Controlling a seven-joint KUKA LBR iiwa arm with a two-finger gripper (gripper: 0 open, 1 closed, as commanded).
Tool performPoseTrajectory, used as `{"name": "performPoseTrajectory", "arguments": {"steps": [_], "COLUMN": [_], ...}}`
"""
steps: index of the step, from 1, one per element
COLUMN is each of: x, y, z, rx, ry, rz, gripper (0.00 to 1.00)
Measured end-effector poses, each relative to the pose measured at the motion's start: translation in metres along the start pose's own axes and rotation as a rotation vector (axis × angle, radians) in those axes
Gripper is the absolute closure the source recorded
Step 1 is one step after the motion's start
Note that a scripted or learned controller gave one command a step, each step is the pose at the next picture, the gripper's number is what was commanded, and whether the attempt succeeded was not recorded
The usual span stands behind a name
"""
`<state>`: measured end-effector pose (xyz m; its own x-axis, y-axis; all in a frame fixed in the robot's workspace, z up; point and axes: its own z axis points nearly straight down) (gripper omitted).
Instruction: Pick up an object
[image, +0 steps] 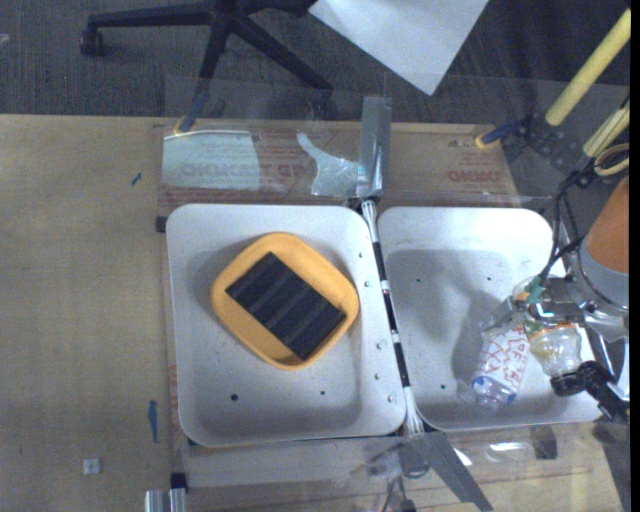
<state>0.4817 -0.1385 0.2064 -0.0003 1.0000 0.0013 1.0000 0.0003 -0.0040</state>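
Two shallow white bins sit side by side on the wooden bench (70, 300). In the left bin (190, 400) lies an orange pad (285, 300) with rounded corners and a dark ribbed panel on top, turned at an angle and lying a little above the middle of the bin floor, apart from every wall.

In the right bin (440, 250), toward its lower right corner, lies a crumpled clear wrapper (503, 365) with red print on it, close to the bin's lower wall. Just beside it on the right is a pale, yellowish translucent lump (555, 348), and I cannot tell what that is.

The arm (610, 240) comes in over the right wall of that bin, its orange band showing at the frame's edge. The gripper (540, 305) hangs right above the wrapper and the lump, in a tangle of cables and dark fittings. How it is set, and whether it has hold of anything, I cannot tell from here.
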Motion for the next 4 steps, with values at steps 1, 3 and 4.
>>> {"name": "performPoseTrajectory", "arguments": {"steps": [1,3,4], "x": [-0.014,0.016,0.018], "y": [0.047,0.142,0.196], "z": [0.079,0.08,0.081], "rx": [-0.053,-0.043,-0.037], "ry": [-0.017,-0.018,-0.023], "rz": [0.074,-0.216,-0.368], "gripper": [0.0,0.0,0.0]}}
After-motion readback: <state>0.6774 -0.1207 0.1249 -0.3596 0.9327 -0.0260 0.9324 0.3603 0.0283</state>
